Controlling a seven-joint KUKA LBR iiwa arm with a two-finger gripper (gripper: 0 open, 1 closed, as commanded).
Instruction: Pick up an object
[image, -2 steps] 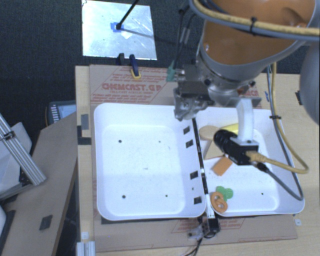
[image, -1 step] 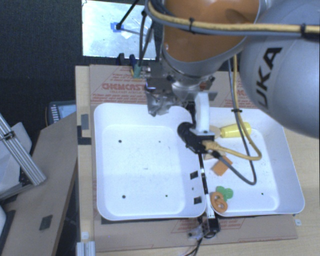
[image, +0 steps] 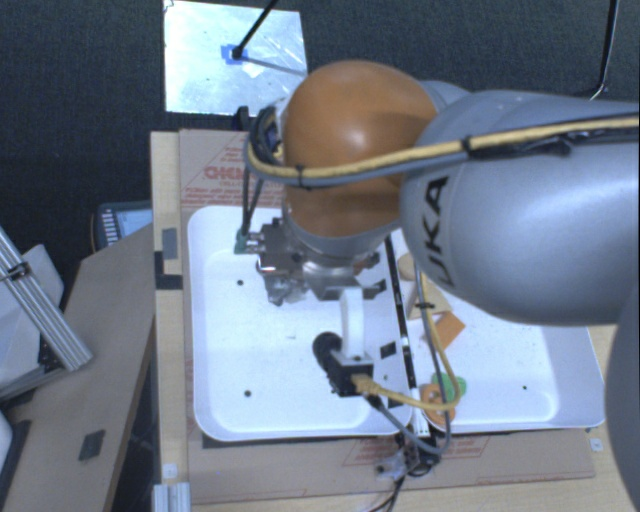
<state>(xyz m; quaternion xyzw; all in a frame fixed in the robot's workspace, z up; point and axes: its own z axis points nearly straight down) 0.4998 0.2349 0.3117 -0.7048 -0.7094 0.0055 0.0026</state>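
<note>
My gripper (image: 283, 290) hangs under the orange wrist band over the back middle of the left white bin (image: 225, 330), seen from above, with its tips mostly hidden by the wrist. In the right bin (image: 540, 385), close to the divider, lie a flat orange piece (image: 447, 328), a small green round object (image: 446, 387) and a pale tan disc (image: 406, 266). The arm's grey body hides much of the right bin. Nothing shows held at the gripper.
Both bins rest on a cardboard sheet (image: 215, 175) on the bench. A black divider line (image: 400, 320) runs between the bins. A shiny foil sheet (image: 225, 60) lies at the back and an aluminium rail (image: 40, 310) stands at the left.
</note>
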